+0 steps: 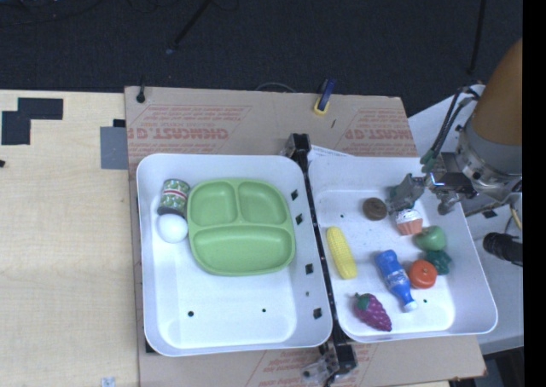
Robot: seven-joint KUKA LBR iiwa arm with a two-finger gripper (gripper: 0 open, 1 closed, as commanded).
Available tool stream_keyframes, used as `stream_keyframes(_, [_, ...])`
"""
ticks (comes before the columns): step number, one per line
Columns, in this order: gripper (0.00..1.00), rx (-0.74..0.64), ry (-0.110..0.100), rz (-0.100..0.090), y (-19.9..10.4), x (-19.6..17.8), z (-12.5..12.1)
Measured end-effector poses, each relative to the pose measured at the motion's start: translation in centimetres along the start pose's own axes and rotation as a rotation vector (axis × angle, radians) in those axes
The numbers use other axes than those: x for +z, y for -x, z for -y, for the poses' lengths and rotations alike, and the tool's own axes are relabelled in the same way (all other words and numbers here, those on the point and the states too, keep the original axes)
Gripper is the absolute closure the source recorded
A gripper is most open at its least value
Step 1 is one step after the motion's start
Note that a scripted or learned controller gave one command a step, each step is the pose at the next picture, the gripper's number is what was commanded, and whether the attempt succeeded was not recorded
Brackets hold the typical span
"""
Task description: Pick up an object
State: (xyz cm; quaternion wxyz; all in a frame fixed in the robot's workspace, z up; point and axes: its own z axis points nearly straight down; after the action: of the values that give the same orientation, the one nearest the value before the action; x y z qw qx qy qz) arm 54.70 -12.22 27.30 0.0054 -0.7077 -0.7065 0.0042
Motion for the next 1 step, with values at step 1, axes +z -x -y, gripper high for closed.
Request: stream_keyframes(1, [0.00,-0.002,0.013,0.002,0.02,-0.66,-0.18])
